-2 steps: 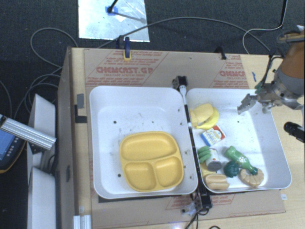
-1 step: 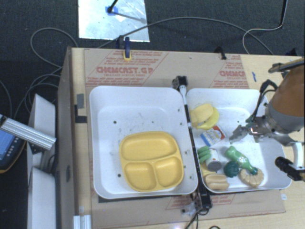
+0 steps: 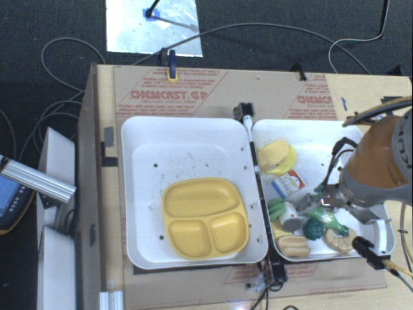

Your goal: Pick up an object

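From where I stand, the grey arm with its orange band (image 3: 381,154) leans in from the right and hangs low over the right-hand shallow white bin (image 3: 310,131). Its two-finger gripper (image 3: 321,202) sits down among the clutter at the near end of that bin, just above a round dark-green toy (image 3: 314,228) and a small grey-and-white piece (image 3: 290,219). How wide the claw stands, and whether anything is caught in it, I cannot tell; the wrist and cabling mask it.

The candidates all lie in that right bin: a soft yellow banana-like toy (image 3: 277,157) toward the far end, a small white-and-blue packet with red print (image 3: 288,185) in the middle, a green leafy piece (image 3: 276,208) against the divider, and tan bread-shaped pieces (image 3: 292,245) along the near wall. The left bin (image 3: 145,141) carries a yellow three-compartment plastic tray (image 3: 205,216), well apart from the arm.

I judge the arm is at the reach or grasp stage, over the crowded near end. The next move needs a clean close on one item, likely the green round toy, without snagging its touching neighbours, then a straight lift.
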